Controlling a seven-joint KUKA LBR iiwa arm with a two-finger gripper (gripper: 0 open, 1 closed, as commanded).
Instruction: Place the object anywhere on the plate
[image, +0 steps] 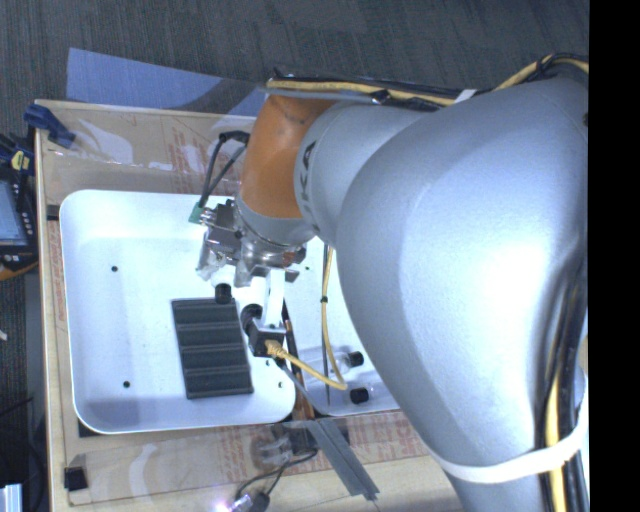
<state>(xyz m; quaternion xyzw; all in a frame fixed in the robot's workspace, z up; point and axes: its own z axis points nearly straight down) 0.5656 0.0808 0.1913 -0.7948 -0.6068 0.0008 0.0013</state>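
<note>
In the camera view the tool (240, 268), its grip state impossible to tell, hangs over the left bin (90, 300) just above the dark ribbed object (211, 347) lying toward the bin's near edge, so I would centre over its ribs before descending

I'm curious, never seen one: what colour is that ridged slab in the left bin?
Dark grey, nearly black, ridged slab, seen in the camera view.
</note>
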